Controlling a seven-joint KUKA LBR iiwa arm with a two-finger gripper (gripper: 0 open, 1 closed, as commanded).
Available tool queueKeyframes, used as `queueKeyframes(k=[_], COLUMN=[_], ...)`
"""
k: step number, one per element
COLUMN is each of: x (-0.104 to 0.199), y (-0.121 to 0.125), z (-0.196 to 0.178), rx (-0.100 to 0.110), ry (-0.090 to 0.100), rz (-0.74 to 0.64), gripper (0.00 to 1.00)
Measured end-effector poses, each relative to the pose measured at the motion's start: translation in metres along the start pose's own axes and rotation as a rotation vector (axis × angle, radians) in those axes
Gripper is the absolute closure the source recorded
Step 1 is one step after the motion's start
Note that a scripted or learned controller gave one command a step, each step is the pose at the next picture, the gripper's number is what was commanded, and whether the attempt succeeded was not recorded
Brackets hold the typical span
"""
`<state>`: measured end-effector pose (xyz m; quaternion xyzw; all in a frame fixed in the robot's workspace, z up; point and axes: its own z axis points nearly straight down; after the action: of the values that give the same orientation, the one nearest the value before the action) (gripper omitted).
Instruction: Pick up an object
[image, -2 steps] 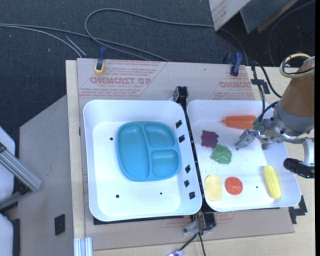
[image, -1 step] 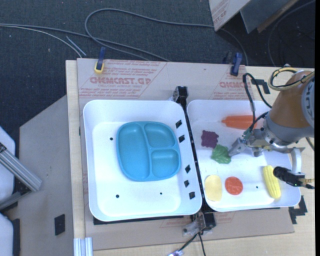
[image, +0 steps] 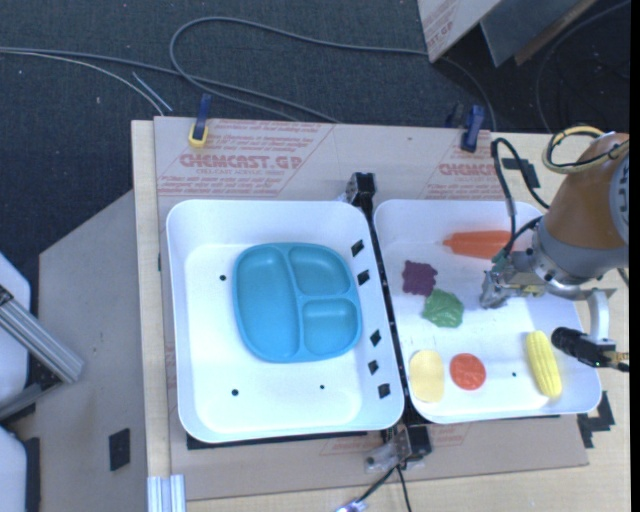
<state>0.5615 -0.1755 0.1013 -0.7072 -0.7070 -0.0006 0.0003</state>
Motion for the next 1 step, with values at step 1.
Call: queueKeyframes(k=[1], x=[-0.0059], y=[-0.0078], z=[-0.0545], rx=[-0.004], ry=[-0.003], rz=[0.001], gripper=[1.0])
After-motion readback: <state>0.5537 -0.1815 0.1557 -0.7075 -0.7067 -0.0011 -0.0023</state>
